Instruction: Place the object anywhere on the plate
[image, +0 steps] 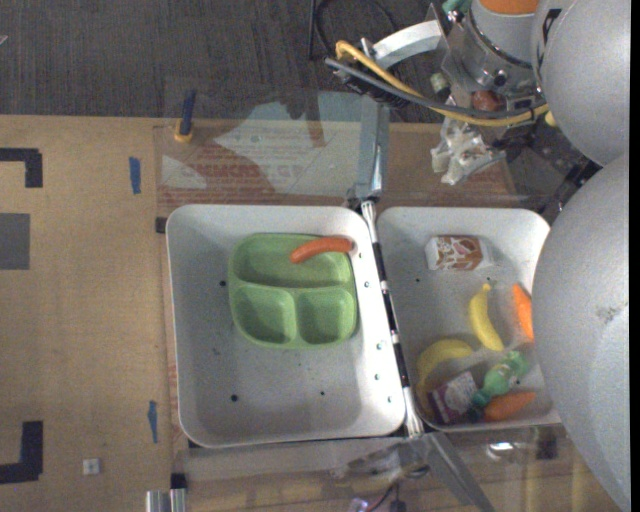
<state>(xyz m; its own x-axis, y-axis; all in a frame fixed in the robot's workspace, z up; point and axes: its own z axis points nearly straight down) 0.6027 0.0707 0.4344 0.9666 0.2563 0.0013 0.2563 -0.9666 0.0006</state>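
A green plate (292, 300) with three compartments sits in the left bin (200, 330). An orange sausage-shaped object (322, 248) lies across the plate's upper right rim, partly inside the large top compartment. My gripper (462, 155) hangs high over the bench behind the right bin (400, 260), well away from the plate and the orange object. Nothing shows in its grasp. The grey arm covers the right side of the view.
The right bin holds a small brown and white carton (458, 252), a banana (486, 318), an orange carrot (522, 312), a round yellow fruit (445, 360), a purple packet (458, 393), a green item (505, 372) and another orange piece (510, 404). A metal divider (372, 250) separates the bins.
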